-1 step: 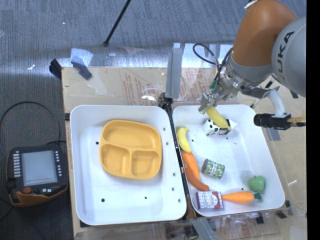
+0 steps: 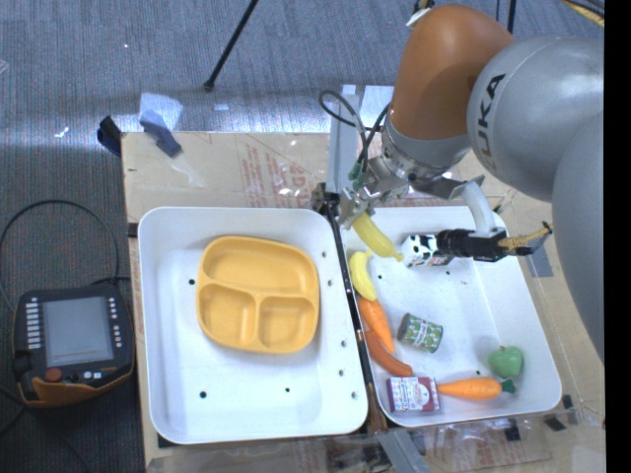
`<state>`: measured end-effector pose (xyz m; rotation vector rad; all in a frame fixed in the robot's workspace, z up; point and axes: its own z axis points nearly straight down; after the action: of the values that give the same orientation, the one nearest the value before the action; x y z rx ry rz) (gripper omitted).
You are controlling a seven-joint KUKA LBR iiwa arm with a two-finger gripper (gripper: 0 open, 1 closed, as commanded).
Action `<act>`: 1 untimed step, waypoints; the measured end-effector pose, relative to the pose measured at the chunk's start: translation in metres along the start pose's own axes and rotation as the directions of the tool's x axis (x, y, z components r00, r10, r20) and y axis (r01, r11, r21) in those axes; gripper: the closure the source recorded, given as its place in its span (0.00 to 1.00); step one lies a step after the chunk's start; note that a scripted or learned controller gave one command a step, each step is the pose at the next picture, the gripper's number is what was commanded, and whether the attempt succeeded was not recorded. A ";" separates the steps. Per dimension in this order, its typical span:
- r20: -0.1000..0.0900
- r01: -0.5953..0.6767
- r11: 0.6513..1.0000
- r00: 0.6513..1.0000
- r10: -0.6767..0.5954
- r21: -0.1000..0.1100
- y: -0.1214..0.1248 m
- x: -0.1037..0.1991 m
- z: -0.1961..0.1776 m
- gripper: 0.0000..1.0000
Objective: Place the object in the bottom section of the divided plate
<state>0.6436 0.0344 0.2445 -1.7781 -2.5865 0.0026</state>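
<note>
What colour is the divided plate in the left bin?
Yellow-orange all over; the camera view shows the divided plate clearly.

bench (image 2: 246, 166) | left bin (image 2: 168, 392) | right bin (image 2: 513, 304) | side by side

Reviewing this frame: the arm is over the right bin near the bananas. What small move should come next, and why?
Probably lift a little, straight up. A banana hangs tilted just under the tool, above the right bin's top left corner, and raising it would show whether the grip is real. Whether it is actually clamped cannot be made out. The yellow plate waits in the left bin, so the carry leftward comes after.
</note>
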 end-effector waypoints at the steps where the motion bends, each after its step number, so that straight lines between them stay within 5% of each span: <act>1: 0.000 -0.057 0.998 0.998 0.057 0.001 0.009 0.060 0.005 1.00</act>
<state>0.6307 0.0935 0.2392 -1.8513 -2.5345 0.0037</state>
